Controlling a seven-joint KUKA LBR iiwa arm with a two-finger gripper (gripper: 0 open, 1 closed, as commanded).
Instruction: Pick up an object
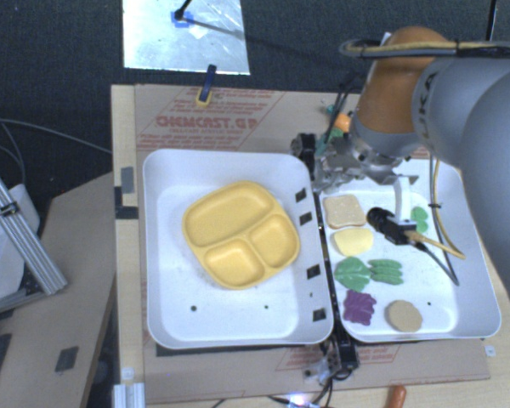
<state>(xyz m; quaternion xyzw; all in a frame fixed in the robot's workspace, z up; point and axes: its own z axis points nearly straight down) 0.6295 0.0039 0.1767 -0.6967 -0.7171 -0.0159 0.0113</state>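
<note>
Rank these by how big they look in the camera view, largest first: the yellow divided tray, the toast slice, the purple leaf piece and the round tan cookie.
1. yellow divided tray, by far the largest
2. toast slice
3. purple leaf piece and round tan cookie: these look about alike, so I won't rank them.

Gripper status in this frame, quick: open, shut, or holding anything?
Gripper: cannot be told. It sits at the top left corner of the right bin, just above the tan bread slice, with its own body hiding the tips.
</note>
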